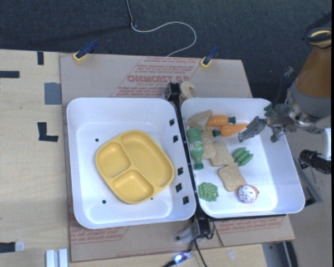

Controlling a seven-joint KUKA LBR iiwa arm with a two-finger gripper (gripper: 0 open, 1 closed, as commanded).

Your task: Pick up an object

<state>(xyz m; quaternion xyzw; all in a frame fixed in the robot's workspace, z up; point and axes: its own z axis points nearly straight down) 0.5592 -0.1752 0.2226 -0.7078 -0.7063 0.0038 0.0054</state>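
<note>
The right bin point(278, 166) holds several toy foods. Two orange carrots point(220, 119) point(234, 130) lie near its back, and a green bottle point(195, 146) lies along its left wall. There are also tan bread slices point(232, 177), a green pea pod point(243, 156), a green leafy piece point(207, 191) and a white and red ball point(247, 193). My gripper point(261, 136) hovers over the bin's right part, just right of the nearer carrot. It is open, with one finger point(253, 129) pointing towards the carrot and nothing between the fingers.
The left bin point(83, 149) holds a yellow divided plate point(134, 166). Both bins rest on a cardboard sheet point(150, 77) held by clamps at the back. A white cable point(167, 26) loops behind it. The arm's orange band point(317, 74) rises at the right.
</note>
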